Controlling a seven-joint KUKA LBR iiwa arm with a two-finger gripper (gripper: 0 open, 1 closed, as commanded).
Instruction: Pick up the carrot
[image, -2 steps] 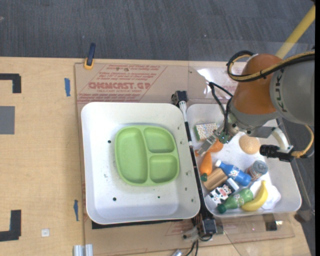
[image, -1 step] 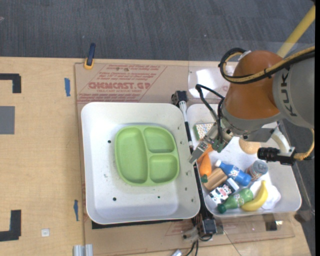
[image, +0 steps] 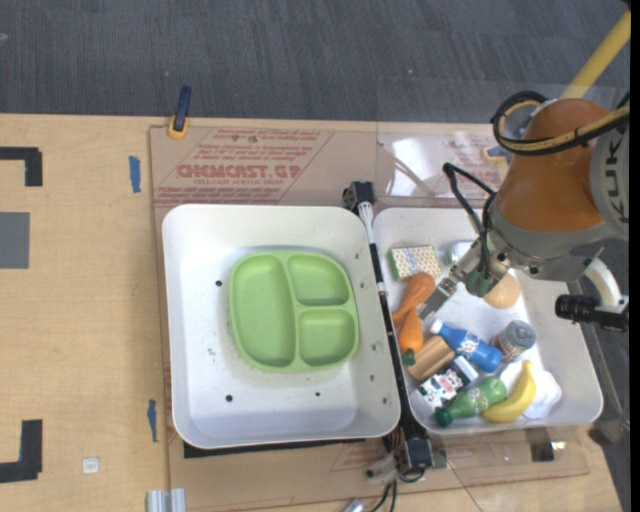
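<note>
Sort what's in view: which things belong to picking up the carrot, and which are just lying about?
Job: carrot; gripper, right beside it; right bin.

Lying about: banana; green bottle; blue bottle; can; green tray; left bin.

Top-down slanted view of counter (image: 80, 300) w/ two white bins. Left bin (image: 190, 400): green divided plate (image: 294, 311), three compartments. Right bin (image: 575, 375): orange carrot (image: 413, 302) near left wall, wooden block (image: 428, 354) just below, blue-white bottle (image: 470, 347), green bottle (image: 470, 400), yellow banana (image: 515, 395), small can (image: 518, 338). Tool (image: 447, 288) lowered beside carrot's upper end; contact not discernible. Arm entering from right.
</note>
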